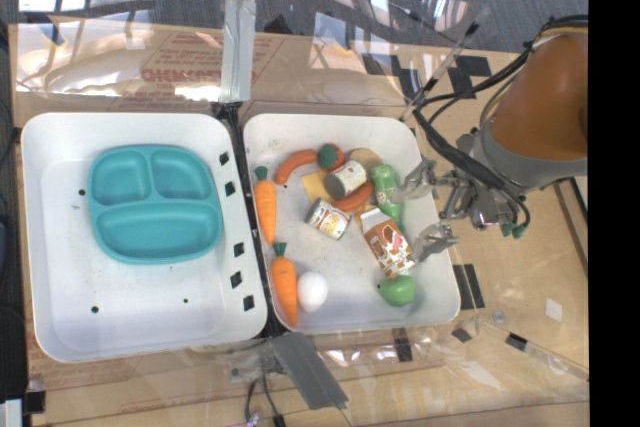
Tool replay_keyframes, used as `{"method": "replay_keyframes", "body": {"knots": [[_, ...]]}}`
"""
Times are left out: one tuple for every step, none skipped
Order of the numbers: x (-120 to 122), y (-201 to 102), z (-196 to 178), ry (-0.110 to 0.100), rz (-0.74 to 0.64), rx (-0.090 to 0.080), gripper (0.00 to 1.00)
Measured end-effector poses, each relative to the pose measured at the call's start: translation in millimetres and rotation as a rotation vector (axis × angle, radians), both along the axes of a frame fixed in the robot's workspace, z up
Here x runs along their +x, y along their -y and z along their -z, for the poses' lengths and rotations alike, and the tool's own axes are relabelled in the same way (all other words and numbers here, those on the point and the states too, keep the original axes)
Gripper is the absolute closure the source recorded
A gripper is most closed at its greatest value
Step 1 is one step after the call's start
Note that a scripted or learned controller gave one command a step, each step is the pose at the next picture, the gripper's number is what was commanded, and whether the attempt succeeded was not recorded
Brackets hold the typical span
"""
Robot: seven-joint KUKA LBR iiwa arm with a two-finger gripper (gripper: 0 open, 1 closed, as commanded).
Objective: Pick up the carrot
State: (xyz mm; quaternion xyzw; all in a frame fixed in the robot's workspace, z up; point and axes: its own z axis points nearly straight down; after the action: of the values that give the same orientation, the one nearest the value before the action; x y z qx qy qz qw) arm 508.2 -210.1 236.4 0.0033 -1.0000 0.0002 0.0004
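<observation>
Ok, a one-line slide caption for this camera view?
Gripper open at the right bin's edge, carrots across the bin.

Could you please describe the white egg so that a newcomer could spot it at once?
Look in the right bin, at its near-left corner. The egg lies there against a carrot. It is the bin's one plain white, smooth, round thing; everything around it is coloured.

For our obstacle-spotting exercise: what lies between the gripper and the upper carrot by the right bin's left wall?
In the camera view, between the gripper and the carrot lie a small can and a carton, with a green bottle near the line.
</observation>
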Motion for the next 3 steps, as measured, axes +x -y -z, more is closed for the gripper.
{"method": "replay_keyframes", "body": {"knots": [[-18, -21, 129, -0.004, 0.017, 0.002, 0.0], [-14, -22, 116, 0.005, 0.007, -0.001, 1.0], [-30, -68, 49, 0.004, 0.223, 0.0, 1.0]]}}
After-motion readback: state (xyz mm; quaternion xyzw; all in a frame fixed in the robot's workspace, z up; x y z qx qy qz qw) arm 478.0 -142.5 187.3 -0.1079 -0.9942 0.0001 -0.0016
